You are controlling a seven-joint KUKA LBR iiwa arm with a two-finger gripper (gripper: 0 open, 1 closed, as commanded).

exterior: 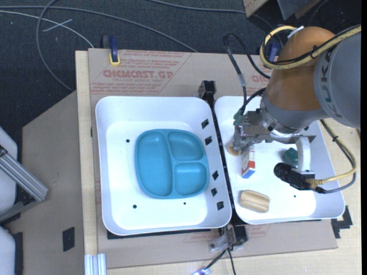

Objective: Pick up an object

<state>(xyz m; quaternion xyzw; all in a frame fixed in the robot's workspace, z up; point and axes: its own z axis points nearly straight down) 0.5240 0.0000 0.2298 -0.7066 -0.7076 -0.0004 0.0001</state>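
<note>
My gripper (243,144) hangs low over the left part of the right bin (327,208), under the grey arm with its orange band. A small tan object (233,149) peeks out right at its tip, against the bin's left wall. Just below the gripper lies a small red, white and blue carton (248,168). A tan bread-like block (254,200) rests near the bin's front edge. A teal object (291,153) sits to the right, partly hidden by the wrist.
The left bin (114,119) holds a blue divided plate (171,162). A ridge with black clips (213,148) separates the two bins. Cables run over the cardboard behind the bins.
</note>
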